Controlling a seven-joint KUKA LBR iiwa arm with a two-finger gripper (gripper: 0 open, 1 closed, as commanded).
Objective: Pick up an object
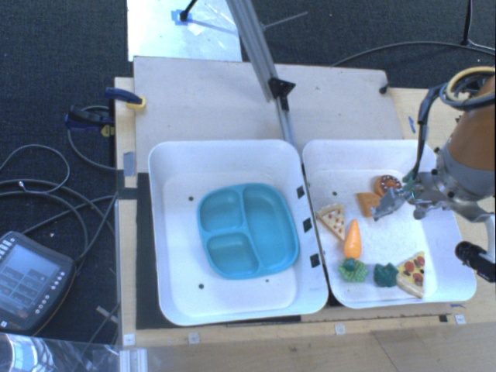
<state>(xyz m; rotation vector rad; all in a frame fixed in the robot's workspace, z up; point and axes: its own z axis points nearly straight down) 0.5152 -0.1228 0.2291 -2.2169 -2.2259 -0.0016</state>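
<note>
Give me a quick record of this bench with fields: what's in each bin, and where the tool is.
left bin: blue divided tray
right bin: pizza slice, carrot, broccoli, dark green piece, second pizza slice, orange piece, donut
tool: low over the right bin, beside the orange piece and donut
grip: cannot tell
arm: enters from the right

light blue divided plate (pixel 249 229), white bins (pixel 180 169), orange carrot (pixel 353 239), green broccoli (pixel 353 270), pizza slices (pixel 334 221) tan with red dots, brown donut (pixel 386 184), grey arm (pixel 465 173) with orange band
</note>
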